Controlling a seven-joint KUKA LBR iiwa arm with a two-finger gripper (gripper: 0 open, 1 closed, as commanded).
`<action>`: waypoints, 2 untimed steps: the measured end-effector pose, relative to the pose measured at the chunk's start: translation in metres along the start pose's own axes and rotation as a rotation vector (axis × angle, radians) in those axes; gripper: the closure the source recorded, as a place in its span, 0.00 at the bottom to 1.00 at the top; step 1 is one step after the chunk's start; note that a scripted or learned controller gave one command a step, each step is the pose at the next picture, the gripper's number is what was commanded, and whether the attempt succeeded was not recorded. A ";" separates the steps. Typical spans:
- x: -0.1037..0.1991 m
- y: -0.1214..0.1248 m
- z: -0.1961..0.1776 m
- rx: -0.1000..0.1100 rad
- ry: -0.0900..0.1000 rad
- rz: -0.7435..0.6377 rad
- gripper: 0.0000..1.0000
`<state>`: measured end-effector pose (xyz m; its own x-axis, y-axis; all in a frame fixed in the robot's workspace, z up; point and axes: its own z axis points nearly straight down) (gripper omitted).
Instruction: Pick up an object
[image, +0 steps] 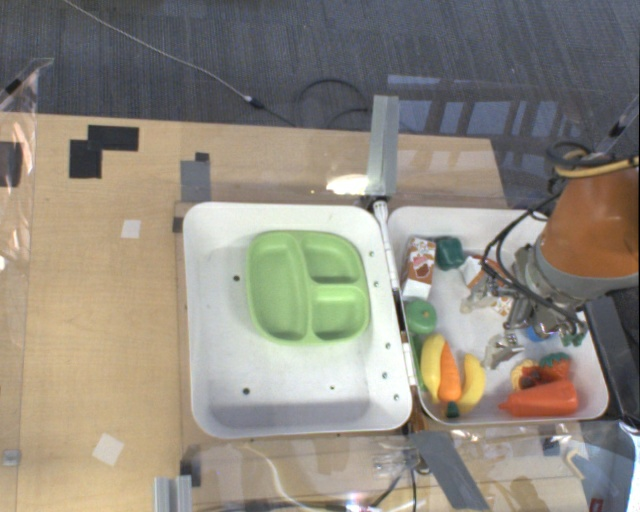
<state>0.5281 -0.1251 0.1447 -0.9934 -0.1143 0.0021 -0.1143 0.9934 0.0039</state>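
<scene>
Over the right bin (596, 372) my gripper (520, 322) hangs low, metal fingers pointing toward the toys, and from this angle I cannot tell how they stand, so I claim nothing in hand. Nothing shows between them.

Nearest candidates, as I judge it: just below and to my right lies a long orange carrot-like piece (540, 400) with a small yellow-and-dark toy (532, 374) touching its upper side. Down and to my left sit a yellow banana (431, 362), a small orange carrot (450, 375) and a second yellow piece (472, 380), packed side by side. Further left is a round green fruit (422, 317), and above that a brown-and-white carton (420, 261) beside a dark green block (448, 250).

To do this well I would pick something with free flanks. The packed trio leaves no room for a finger between neighbours; the long orange piece is tapered and smooth plastic, likely to slip unless I close across its thick middle, square to its length. The carton offers flat, parallel faces, the kindest shape for me.

Well away to my left, the other bin (215, 400) holds a glossy green divided plate (306, 286).
</scene>
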 end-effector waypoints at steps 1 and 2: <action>-0.067 0.011 0.042 0.007 -0.011 -0.185 0.00; -0.135 0.014 0.055 0.011 -0.014 -0.121 0.00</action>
<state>0.6600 -0.0953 0.0893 -0.9722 -0.2337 -0.0116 -0.2336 0.9723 -0.0076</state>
